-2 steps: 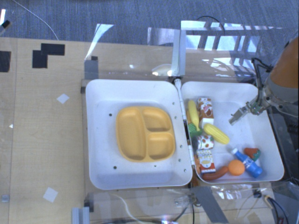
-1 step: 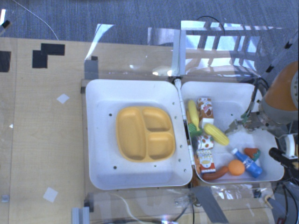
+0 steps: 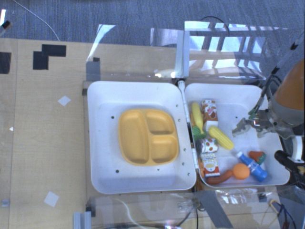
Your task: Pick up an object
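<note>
Gripper (image 3: 241, 126) is seen at the three o'clock side of the right bin (image 3: 224, 90), low over bare white floor, with nothing between its fingers; whether the fingers are spread or closed cannot be told from this slanting view. No object is held, so the step in hand is judged to be the approach and the choice of a target.

The pickable things are gathered in the right bin. A corn cob (image 3: 221, 137) lies just beside the gripper, toward nine o'clock, tilted across the bin. A banana (image 3: 197, 117) is set along the bin's left wall, with a small printed carton (image 3: 209, 111) touching it. A blue bottle (image 3: 252, 166) lies at five o'clock from the gripper, with an orange ball (image 3: 241, 171) against it, a small red piece (image 3: 257, 155) just above it, and a sausage (image 3: 219, 177) near the bin's front edge. A second carton (image 3: 209, 166) sits between the corn and the sausage. The left bin (image 3: 102, 142) carries a yellow divided tray (image 3: 147, 136).

The corn cob is judged the nearest fair target. The grasp would be best made across its narrow width, at its middle, with the fingers turned square to its long axis. A straight descent is advised, so that the neighbouring cartons are not nudged. The ball and bottle, being round and touching, are judged likely to roll away.
</note>
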Robot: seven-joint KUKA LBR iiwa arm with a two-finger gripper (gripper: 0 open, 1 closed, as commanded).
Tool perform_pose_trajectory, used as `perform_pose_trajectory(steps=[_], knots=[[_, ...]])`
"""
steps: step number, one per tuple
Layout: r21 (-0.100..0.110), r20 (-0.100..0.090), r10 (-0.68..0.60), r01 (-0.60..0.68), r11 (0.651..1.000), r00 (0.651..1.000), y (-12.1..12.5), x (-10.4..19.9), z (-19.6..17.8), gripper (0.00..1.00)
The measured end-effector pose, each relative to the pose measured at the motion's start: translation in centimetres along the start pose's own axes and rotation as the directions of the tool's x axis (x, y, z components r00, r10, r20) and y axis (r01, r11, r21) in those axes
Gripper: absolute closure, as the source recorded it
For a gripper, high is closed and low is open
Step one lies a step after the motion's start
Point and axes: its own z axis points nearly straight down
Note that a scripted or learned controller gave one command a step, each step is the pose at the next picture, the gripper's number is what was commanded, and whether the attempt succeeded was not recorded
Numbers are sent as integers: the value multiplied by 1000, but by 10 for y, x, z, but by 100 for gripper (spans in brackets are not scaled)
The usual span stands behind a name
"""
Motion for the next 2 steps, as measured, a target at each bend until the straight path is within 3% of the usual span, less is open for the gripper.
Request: perform_pose_trajectory(steps=[1,2], knots=[[3,1,418,-418,908,908,80,26,0,0],[4,4,803,-803,595,595,61,-9,26,0]])
